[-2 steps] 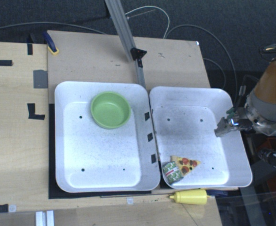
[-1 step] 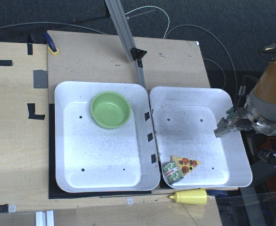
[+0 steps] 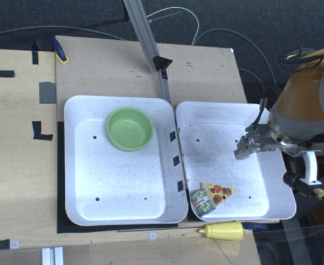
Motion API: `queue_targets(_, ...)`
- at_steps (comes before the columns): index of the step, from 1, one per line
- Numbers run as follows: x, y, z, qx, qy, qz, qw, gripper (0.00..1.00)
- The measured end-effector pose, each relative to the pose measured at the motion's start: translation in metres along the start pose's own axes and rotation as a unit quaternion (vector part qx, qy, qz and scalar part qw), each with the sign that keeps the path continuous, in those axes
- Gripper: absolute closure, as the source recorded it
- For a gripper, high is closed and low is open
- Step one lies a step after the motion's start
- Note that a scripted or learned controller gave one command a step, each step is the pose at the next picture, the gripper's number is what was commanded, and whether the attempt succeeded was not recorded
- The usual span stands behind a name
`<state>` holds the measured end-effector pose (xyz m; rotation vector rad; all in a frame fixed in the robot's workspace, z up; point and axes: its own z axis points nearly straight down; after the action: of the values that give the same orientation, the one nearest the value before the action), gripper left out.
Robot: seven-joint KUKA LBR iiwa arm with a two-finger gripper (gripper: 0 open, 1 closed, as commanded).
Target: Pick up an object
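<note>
A green bowl [image 3: 130,128] sits upright in the back of the left bin [image 3: 79,203]. In the right bin [image 3: 272,203], near its front left corner, lie a toy pizza slice [image 3: 219,192] and a small green and red packet [image 3: 202,201], touching each other. My gripper [image 3: 244,149] hangs over the right part of the right bin, to the back and right of the pizza slice and apart from it. Nothing shows between its fingers.
A yellow bottle [image 3: 224,231] lies on the bench just in front of the right bin. A grey pole [image 3: 145,35] slants in from the top to the bins' back edge. Cables run behind the bench.
</note>
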<state>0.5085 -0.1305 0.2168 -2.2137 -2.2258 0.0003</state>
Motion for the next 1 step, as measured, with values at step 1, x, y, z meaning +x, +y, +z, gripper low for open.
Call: queue_targets(1, 0.0555, 0.0143, -0.0052, 0.000, 0.000, -0.001, 1.0000, 1.00)
